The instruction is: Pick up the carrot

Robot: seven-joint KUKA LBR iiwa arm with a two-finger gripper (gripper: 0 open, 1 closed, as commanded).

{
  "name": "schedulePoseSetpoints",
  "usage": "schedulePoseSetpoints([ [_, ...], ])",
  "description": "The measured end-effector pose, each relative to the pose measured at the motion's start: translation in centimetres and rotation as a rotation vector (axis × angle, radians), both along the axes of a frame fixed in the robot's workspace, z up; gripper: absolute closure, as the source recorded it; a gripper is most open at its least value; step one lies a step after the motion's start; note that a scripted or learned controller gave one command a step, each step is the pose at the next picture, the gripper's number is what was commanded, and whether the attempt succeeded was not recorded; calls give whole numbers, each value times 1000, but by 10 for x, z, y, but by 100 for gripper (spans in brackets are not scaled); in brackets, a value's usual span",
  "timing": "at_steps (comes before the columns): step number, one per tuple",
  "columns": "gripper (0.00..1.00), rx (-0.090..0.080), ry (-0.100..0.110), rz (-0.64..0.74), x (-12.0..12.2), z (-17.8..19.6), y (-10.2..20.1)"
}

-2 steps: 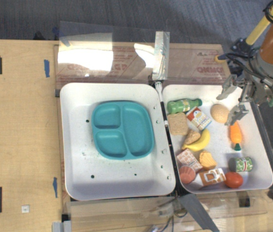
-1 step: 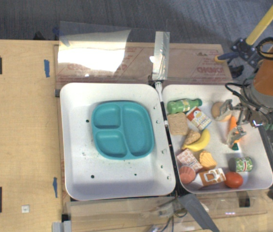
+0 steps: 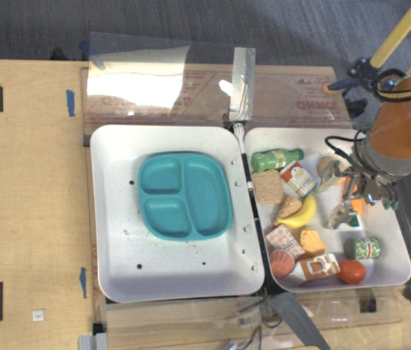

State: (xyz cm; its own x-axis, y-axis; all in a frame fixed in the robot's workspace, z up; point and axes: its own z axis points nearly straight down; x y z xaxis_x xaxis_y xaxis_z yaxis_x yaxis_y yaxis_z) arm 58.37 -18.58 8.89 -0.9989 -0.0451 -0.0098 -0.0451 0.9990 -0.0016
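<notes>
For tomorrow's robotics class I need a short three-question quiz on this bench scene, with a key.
1. True or false: the teal tray lies in the left bin.
2. The gripper hangs over which bin: A left, B right?
3. Fill in: the banana is coloured ____.

Key: 1 true. 2 B. 3 yellow.

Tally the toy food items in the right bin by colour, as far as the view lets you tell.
Green: 2, the bottle and the can
Yellow: 1, the banana
Red: 2, the tomato and a round piece
Orange: 1, the carrot beside the claw
Tan or mixed: 6
Total: 12, roughly
</notes>
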Motion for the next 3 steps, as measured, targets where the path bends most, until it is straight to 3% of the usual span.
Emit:
schedulePoseSetpoints([
  [1,100,-2,-12,2,4,14,1],
  [2,100,1,-4,-60,-11,85,49],
  [3,100,-2,-1,543,16,130,101],
])
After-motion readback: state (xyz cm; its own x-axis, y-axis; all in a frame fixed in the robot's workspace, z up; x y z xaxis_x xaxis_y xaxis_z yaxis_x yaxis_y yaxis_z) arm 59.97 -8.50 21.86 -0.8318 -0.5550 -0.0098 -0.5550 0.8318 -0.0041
